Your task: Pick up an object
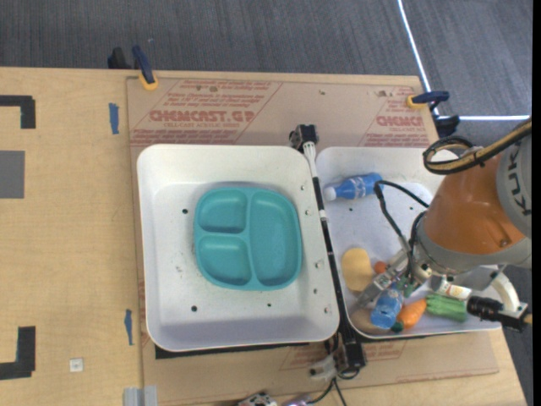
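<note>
Two white bins (pixel 161 227) on cardboard-covered bench (pixel 68 252), grey carpet (pixel 254 15) behind, hand (pixel 390 288) state unclear.

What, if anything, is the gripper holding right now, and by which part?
It cannot be told. The gripper is low in the right bin among a blue toy and a yellow object; no grasp shows.

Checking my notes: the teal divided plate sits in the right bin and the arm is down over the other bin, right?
Not quite. The camera view shows the plate in the left bin. The arm is down over the other bin, the right one.
</note>
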`<state>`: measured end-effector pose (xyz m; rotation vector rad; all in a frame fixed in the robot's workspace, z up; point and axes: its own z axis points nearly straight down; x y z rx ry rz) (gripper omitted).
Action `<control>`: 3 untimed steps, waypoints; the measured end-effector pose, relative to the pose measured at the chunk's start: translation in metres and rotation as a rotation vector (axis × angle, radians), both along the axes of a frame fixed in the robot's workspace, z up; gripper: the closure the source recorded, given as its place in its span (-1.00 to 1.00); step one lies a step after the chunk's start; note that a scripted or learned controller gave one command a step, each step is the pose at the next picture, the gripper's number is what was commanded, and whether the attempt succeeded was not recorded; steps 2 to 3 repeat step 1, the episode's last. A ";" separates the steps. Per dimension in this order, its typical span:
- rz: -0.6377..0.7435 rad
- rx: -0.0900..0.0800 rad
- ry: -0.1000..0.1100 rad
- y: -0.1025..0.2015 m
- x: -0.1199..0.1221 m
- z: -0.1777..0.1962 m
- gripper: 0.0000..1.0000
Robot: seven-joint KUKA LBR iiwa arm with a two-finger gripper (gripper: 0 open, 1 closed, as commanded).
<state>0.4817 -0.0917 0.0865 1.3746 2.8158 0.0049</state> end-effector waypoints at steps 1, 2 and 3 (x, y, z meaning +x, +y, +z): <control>0.000 0.000 0.000 0.000 0.000 0.000 -1.00; 0.000 0.000 0.000 0.000 0.000 0.000 -1.00; 0.000 0.000 0.000 0.000 0.000 0.000 -1.00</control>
